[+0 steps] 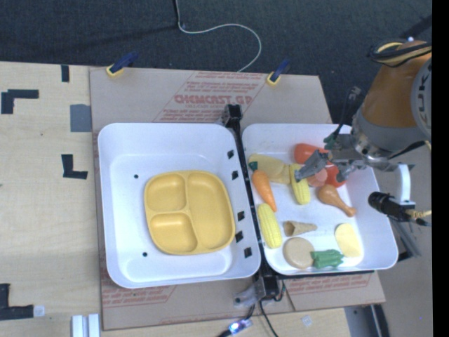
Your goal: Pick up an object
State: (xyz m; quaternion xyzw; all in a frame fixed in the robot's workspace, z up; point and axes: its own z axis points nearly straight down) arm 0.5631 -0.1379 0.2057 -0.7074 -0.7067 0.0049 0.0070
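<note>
Toys crowd the right bin [387,257], and the likeliest target is the red tomato [306,151] near its far edge, beside a small corn cob [300,186] and a chicken drumstick [335,199]. The gripper [324,166] hangs just over them with its fingers spread wide and nothing between them. I'd say it should centre on one piece and drop straight down, since neighbours sit close enough to get nudged. A yellow divided plate [188,211] lies in the left bin [119,146].
</note>
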